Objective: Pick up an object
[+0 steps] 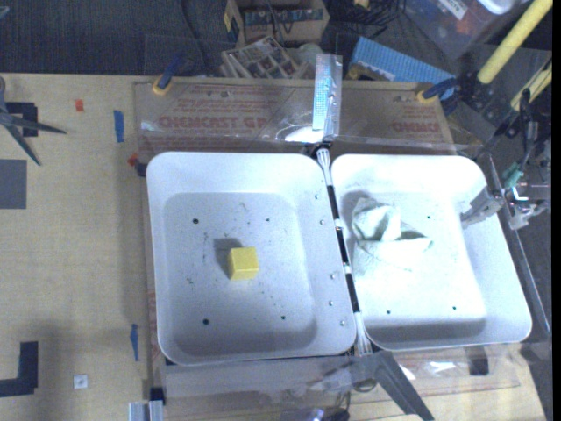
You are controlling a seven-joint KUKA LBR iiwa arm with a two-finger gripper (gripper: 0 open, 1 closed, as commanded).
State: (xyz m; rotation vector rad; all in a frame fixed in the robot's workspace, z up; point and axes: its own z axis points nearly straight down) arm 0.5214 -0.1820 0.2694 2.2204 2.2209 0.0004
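A yellow block (244, 262) sits near the middle of the left bin (175, 182); a crumpled white cloth (386, 231) lies in the upper left of the right bin (500, 296). The gripper (515, 202) hangs at the frame's right edge, over that bin's rim. The cloth blends into the white floor, so a grab there could likely close on nothing.

Left bin (175, 191): I see open floor all around the yellow block (244, 262), reachable from any side.
Right bin (473, 305): crumpled white cloth (386, 232) fills its left-centre; right floor stays free.
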